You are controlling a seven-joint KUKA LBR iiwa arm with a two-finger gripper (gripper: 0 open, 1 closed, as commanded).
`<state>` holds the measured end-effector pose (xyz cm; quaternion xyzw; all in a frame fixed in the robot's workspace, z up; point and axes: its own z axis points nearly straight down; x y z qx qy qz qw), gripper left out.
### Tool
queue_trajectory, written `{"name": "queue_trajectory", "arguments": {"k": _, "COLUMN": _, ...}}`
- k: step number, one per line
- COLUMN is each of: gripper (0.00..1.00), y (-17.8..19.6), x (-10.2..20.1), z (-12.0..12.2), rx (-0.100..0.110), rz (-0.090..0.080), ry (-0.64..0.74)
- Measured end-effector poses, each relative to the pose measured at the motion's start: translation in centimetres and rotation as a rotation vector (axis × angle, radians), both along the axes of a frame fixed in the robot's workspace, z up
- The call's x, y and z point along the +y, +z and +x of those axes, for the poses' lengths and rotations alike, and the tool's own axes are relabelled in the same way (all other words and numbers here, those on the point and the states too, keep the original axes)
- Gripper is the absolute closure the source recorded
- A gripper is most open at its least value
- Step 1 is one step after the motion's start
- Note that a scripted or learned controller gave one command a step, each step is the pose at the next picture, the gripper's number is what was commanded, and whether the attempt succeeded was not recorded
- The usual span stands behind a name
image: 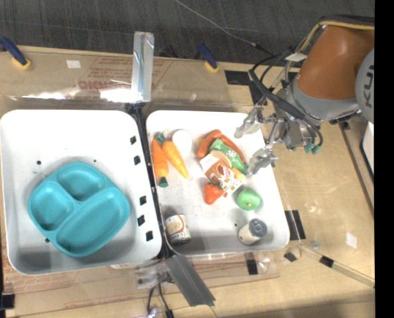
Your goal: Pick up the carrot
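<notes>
Carrot [174, 156] lay in the right bin [276, 204], near its left wall, tip slanting down-right, beside a second orange carrot-like piece [159, 163] touching that wall. Pincer [257, 140] hovered open over the right bin's right edge, nothing between its fingers, well apart from the carrot. Green apple [248, 199], small can [177, 228] also in the right bin. Teal divided plate [79, 207] sat in the left bin [11, 151].

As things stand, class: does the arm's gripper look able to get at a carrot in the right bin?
Probably yes. Both carrots lie uncovered near the right bin's left wall, nothing on top. The gripper hangs over the opposite rim. The wall close beside the leftmost carrot may crowd it.
</notes>
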<state>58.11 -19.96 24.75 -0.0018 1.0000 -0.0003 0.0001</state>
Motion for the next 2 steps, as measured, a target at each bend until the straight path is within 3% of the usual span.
{"name": "queue_trajectory", "arguments": {"k": 1, "gripper": 0.0, "y": -1.7, "x": 1.0, "z": 2.0, "rx": -0.002, "rz": 0.0, "ry": -0.864}}
{"name": "queue_trajectory", "arguments": {"k": 2, "gripper": 0.0, "y": -2.4, "x": -1.1, "z": -0.4, "rx": 0.004, "rz": -0.001, "ry": -1.243}}
